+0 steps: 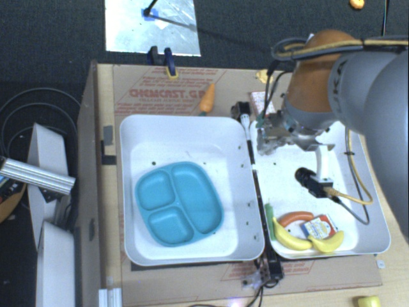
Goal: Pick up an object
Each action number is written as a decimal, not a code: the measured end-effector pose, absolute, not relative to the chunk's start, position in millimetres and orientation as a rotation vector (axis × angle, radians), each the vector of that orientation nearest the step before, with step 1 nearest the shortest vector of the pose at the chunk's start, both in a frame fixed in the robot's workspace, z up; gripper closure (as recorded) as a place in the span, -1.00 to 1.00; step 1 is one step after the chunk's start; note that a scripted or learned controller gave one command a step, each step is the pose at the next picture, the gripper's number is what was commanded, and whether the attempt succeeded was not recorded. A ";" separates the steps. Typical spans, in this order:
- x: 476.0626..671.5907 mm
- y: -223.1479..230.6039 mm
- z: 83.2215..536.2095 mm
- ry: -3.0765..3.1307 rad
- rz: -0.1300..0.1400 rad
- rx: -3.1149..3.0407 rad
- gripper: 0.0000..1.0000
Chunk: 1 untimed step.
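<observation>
The right bin [370, 235] holds a yellow banana [300, 240], a red sausage [295, 217] and a small red, white and blue box [319, 226], all in its near corner. A thin green item [269, 213] lies against the divider. My gripper [268, 139] hangs over the far left part of this bin, beside the divider and well above the pile. The grey wrist with its orange band [316, 82] hides that bin's far end. A black fitting with a cable [312, 181] sits below the wrist. The left bin [147, 130] holds a blue divided plate [179, 202].
An orange carrot-shaped toy [206, 99] lies on the cardboard behind the left bin. Blue clamps [160, 56] grip the board's far edge. Cables and a white box [45, 165] stand off the bench to the left.
</observation>
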<state>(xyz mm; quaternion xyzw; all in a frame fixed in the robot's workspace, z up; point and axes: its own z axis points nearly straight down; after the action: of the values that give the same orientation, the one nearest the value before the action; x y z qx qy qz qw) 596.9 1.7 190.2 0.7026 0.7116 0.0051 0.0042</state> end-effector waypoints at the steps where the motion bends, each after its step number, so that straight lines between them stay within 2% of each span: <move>1: 671.5 37.8 185.9 2.226 0.011 2.209 1.00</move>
<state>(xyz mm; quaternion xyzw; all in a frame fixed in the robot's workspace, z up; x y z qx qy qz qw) 671.5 37.8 185.9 0.7044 0.7098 0.0035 0.0029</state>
